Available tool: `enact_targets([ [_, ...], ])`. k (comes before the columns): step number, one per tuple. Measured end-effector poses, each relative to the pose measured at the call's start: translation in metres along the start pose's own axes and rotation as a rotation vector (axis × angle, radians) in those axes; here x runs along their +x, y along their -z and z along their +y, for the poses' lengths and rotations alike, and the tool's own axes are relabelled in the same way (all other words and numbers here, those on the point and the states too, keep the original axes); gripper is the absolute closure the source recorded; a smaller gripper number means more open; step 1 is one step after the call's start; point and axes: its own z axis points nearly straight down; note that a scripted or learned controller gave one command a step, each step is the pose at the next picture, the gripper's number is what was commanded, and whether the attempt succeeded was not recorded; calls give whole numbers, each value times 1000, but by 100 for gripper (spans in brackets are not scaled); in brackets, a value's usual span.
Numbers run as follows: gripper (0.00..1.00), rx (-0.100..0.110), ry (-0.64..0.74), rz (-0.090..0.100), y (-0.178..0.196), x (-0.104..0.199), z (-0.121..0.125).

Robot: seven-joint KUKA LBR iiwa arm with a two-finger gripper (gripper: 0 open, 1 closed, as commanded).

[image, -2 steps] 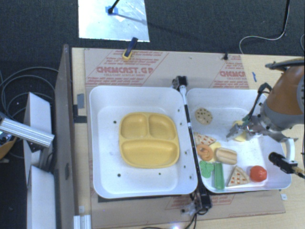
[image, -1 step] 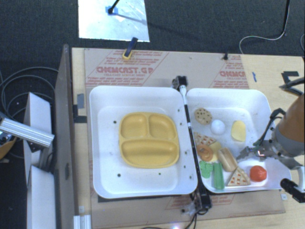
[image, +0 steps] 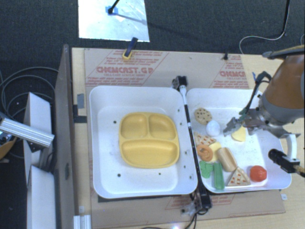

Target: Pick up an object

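My gripper point(image: 240, 126) is over the middle of the right bin point(image: 271, 185), reaching in from the right, and it looks open. A pale yellow cheese-like piece point(image: 239, 135) lies on the bin floor right under its fingertips, not lifted. To the left of the gripper are a white ball point(image: 212, 127) and a chocolate-chip cookie point(image: 203, 114). Toward the front lie a pizza slice point(image: 204, 140), an orange ring point(image: 206, 153), a hot-dog bun point(image: 227, 159), green pieces point(image: 218, 175), a second pizza slice point(image: 238, 177) and a red tomato point(image: 258, 173).
The left bin point(image: 105, 128) holds a yellow divided plate point(image: 148, 139). A black bar point(image: 188, 123) runs along the rims between the two bins. The grey arm with its orange band point(image: 286, 87) crosses the right bin's far right side.
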Motion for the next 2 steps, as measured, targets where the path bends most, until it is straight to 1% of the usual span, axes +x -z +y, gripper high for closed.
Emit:
enact_targets([
  [1, 0, 6, -7, 0, -93, 31, 29],
  [2, 0, 2, -7, -2, -92, 26, 109],
])
